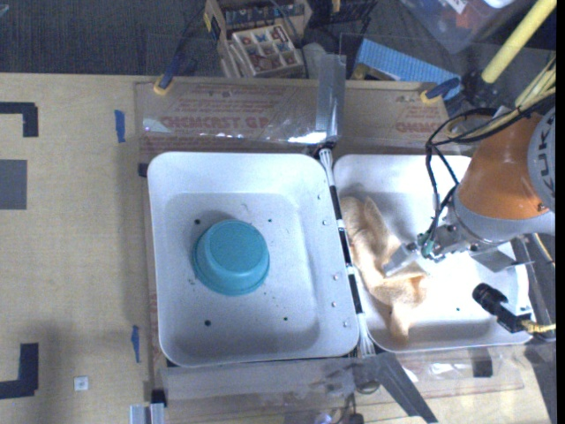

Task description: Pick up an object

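Note:
A blue upturned bowl (231,256) rests in the middle of the left bin (177,184). A tan, soft cloth-like object (378,253) lies along the left side of the right bin (459,325), stretching from its upper left toward its lower middle. My gripper (408,261) reaches in from the right and is down at the lower part of this tan object, touching or just over it. The wrist and orange band (499,179) cover the bin's right side.
Clear plastic sheeting (238,117) and cardboard line the back of both bins. A black cable (437,175) loops above the wrist. A black fitting (494,303) sits at the right bin's lower right. Clutter stands behind the bench.

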`<state>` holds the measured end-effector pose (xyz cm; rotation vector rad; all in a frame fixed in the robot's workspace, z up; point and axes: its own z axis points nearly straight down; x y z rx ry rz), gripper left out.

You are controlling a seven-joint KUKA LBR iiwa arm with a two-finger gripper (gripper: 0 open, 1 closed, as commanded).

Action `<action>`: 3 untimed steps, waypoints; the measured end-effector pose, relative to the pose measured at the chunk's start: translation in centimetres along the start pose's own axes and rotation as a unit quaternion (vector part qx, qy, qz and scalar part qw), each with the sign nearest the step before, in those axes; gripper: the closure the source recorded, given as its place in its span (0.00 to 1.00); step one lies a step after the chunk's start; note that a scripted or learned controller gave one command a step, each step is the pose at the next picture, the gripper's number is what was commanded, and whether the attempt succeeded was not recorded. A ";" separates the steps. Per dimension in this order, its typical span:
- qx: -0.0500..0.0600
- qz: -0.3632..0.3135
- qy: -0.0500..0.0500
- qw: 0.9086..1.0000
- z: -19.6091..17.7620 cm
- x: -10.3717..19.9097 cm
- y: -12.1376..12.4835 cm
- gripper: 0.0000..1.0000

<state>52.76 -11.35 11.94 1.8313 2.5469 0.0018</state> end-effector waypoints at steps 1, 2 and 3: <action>-0.005 -0.014 0.000 1.000 2.8 -0.1 -1.9 0.00; -0.007 -0.013 0.000 1.000 1.7 -0.2 -1.8 1.00; 0.002 0.135 0.001 0.991 -6.5 1.4 5.0 1.00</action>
